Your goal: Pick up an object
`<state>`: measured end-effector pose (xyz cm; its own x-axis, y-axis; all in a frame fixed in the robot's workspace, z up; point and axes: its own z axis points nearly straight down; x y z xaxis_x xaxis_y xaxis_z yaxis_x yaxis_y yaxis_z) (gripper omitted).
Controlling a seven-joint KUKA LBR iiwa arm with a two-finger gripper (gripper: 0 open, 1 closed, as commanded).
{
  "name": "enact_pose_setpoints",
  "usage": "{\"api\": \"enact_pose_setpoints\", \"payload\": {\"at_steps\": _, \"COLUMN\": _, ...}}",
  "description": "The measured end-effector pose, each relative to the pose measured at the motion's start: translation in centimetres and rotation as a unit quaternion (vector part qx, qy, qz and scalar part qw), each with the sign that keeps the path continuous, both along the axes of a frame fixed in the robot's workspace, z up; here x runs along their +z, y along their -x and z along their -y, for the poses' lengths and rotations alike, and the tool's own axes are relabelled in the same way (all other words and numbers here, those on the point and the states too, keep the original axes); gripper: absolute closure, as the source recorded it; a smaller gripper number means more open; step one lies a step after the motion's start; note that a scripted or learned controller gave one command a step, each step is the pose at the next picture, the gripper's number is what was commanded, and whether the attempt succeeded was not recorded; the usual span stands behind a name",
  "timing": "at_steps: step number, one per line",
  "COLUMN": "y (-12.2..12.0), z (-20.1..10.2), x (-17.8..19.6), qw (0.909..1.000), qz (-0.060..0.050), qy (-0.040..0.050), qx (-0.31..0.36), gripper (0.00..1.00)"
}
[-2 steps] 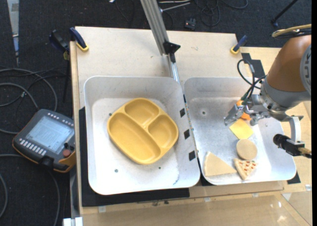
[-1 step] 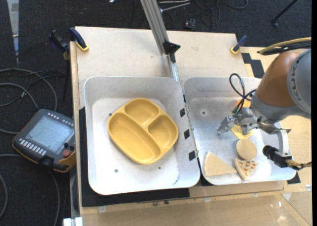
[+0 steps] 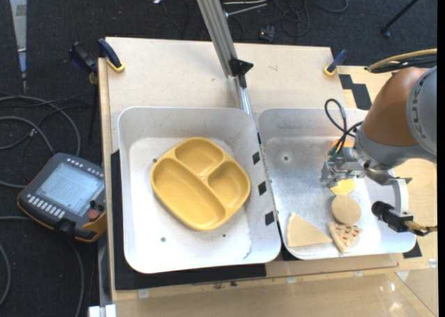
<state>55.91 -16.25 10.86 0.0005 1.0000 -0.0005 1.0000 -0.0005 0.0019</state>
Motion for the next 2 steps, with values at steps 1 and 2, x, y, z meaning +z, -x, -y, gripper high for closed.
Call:
{"api": "enact_pose_setpoints", "payload": {"at_steps": 1, "y": 0.2, "z": -1.0, "x": 5.0, "qw": 1.0, "qz": 0.002, "qy": 0.0003, "qx": 0.002, "gripper": 1.0}}
{"api": "enact_pose_setpoints", "payload": {"at_steps": 2, "y": -0.2, "z": -0.8, "x": 9.3, "qw": 1.0, "qz": 0.002, "qy": 0.0008, "qx": 0.002, "gripper": 1.0}}
